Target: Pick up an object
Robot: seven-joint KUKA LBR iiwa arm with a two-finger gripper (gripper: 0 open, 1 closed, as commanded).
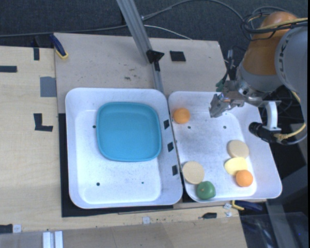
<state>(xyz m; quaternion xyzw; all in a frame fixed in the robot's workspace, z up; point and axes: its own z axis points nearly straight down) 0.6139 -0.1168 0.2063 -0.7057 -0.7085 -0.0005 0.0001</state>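
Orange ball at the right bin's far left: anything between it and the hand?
No. In the camera view, just bare speckled floor of the right bin lies between the orange ball and the hand.

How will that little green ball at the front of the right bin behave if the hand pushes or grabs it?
The green ball looks round and smooth, so a push would probably send it rolling. It sits beside the tan disc near the right bin's front rim, which might stop it. Its curved sides could slip out of a pinch from the hand.
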